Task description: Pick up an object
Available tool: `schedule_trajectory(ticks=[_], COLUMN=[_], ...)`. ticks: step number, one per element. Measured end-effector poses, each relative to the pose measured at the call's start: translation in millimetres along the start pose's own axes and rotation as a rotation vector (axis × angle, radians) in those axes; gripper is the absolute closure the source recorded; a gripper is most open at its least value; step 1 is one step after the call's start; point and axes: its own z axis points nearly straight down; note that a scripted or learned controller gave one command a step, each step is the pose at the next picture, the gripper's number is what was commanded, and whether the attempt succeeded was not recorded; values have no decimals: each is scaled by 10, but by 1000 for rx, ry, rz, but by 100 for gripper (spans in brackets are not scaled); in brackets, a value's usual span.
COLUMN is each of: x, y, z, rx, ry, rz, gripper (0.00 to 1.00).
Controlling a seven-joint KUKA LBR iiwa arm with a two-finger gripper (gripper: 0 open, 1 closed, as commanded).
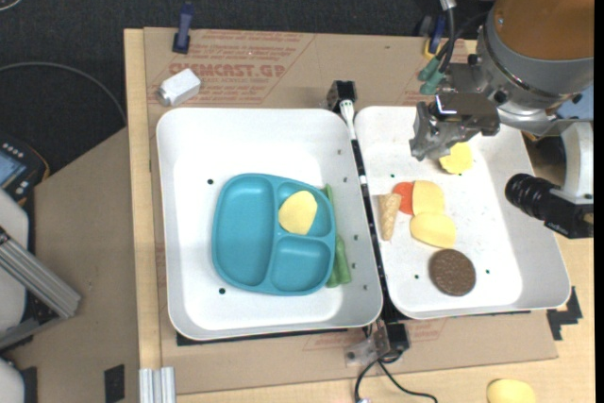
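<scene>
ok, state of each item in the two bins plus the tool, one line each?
tool: low in the right bin, at a small yellow piece
blue tray: flat in the left bin
yellow item: lying in a tray compartment
brown disc: flat on right bin floor
yellow block: resting beside the orange piece

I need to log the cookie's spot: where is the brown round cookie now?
The brown round cookie lies in the right bin, near its front edge, just below the yellow wedge.
</scene>
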Motion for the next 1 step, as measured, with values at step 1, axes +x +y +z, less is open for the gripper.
schedule_trajectory(ticks=[1], x=[218], y=[0], z=[246], rx=[1], ry=[0], rz=[-1], gripper=[100])
